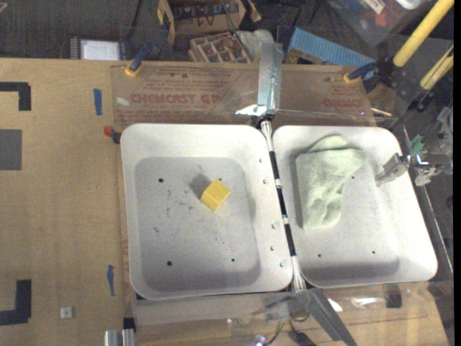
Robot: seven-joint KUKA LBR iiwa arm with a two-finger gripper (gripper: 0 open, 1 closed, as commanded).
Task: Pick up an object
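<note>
Pincer (392, 166) at the right bin's (403, 265) far edge; nothing held.
Jaw state cannot be told. Yellow block (215, 194) lies alone mid left bin (144, 265); pale green cloth (325, 182) nearer. Recommend centring above the chosen item, then descending vertically.

At three o'clock I see the gripper (395, 166) only as a small blur over the right bin (403, 262); its arm is cut off by the frame edge.

Small yellow cube (215, 194) sits flat, turned corner-on, near the middle of the left bin (144, 150), while a pale green crumpled cloth (325, 181) lies spread across the upper left of the right bin (410, 258).
</note>
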